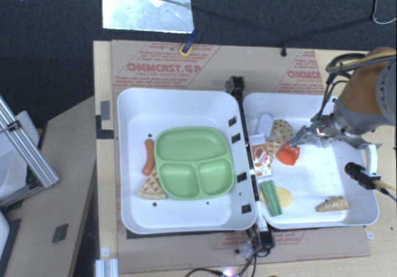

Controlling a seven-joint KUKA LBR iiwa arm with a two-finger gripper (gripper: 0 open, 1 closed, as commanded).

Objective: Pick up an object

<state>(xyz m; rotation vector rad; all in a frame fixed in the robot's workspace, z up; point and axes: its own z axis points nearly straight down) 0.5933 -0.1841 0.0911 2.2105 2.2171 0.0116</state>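
The jaws [296, 140] sat low over the orange piece [288, 155] near the right bin's [356, 207] left wall — I could not tell their spread. Nothing was lifted; the grasp and raise remained.

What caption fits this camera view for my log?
Arm's pincer hovers at an orange toy in the right bin; green divided plate sits in the left bin.

- arm [366, 105]: rounded grey body w/ orange-tan band up top, near frame's right edge
- black cables loop off upper link
- wrist: grey metal, small bright spots
- slim dark fingers [302, 136] at tip
- black block w/ white bracket on lower side
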